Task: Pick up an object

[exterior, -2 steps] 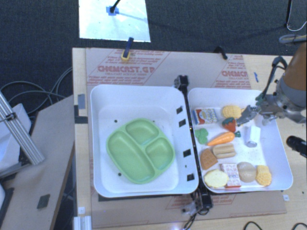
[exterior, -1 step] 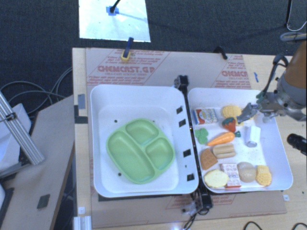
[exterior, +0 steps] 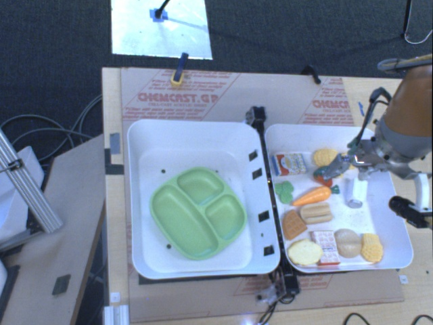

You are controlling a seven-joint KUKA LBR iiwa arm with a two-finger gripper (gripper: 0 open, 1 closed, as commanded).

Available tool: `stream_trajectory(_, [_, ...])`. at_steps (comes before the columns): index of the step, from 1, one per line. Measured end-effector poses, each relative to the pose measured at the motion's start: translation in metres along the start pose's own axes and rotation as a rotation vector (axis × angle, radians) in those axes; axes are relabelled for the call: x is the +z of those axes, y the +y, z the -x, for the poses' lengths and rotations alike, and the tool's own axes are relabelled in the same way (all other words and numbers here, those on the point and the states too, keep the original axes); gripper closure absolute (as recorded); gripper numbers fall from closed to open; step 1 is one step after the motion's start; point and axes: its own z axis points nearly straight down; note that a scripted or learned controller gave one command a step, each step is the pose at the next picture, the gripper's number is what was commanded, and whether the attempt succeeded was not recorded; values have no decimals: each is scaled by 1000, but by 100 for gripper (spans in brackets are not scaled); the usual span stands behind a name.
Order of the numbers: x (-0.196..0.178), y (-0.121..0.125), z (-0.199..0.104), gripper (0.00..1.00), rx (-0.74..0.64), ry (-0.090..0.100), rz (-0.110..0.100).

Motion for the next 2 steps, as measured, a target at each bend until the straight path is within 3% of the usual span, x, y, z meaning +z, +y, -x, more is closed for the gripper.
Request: stream_trajectory(2, [90,1,-5,0,3,1,11])
